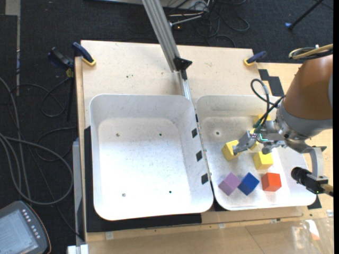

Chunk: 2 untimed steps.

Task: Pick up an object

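In the right bin (220,115), nearest, sit a purple cube (229,184), blue cube (248,183) and orange cube (271,181); behind, two yellow blocks (263,159), one (230,150) touching the jaws (244,144); their state I cannot tell; left bin (100,157) speckled white

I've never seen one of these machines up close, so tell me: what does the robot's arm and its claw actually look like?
The arm is a thick, rounded body, orange on top and grey lower down. Black and green-yellow cables loop from it towards the wrist. The gripper is a small grey metal piece with a tiny greenish light near it. A black cylindrical part sticks out below on a pale bracket.
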Tool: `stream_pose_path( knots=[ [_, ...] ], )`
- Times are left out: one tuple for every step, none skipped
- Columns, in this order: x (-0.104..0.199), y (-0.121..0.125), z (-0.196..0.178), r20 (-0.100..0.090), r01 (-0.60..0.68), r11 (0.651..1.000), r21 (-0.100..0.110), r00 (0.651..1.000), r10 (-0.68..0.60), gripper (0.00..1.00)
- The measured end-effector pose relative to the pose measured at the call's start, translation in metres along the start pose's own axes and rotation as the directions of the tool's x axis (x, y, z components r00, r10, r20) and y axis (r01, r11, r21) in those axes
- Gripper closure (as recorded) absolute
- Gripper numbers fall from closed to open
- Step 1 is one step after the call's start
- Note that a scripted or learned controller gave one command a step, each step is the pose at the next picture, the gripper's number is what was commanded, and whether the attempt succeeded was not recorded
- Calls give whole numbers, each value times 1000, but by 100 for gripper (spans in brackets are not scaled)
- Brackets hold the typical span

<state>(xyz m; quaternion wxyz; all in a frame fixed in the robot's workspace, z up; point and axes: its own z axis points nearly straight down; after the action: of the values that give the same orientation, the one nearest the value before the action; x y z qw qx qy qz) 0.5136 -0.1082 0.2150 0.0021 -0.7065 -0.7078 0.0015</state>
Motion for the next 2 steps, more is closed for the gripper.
stream_pose_path(
  knots=[
    [0,1,-2,1,-2,1000,-5,1000,2,0],
    [8,8,53,0,-2,1000,0,1000,2,0]
  ],
)
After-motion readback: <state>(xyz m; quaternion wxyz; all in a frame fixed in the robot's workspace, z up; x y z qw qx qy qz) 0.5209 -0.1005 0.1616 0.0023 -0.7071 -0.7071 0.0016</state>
